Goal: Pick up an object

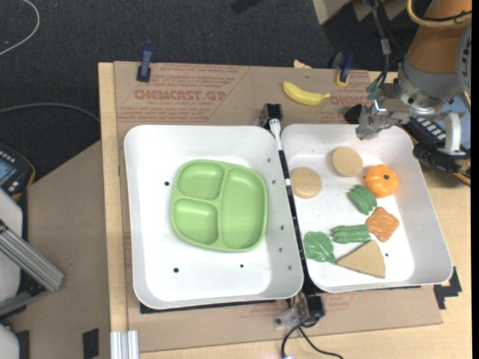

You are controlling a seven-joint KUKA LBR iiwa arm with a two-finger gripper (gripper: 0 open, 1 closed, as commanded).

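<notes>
The left bin (142,200) holds a green divided plate (220,205). On the tabletop behind the bins lies a banana (304,93). In the right bin (426,200), two tan discs (305,182) (347,161) and an orange pumpkin (381,180) lie just in front of the pincer (370,129), which hovers at the far rim; leafy greens (362,198) and a tan wedge (364,260) lie farther forward. The pincer's tips are too small and dark to read, so I cannot tell its state.

arm (441,36) cut by top edge; fingers (368,129) too small to tell
</notes>
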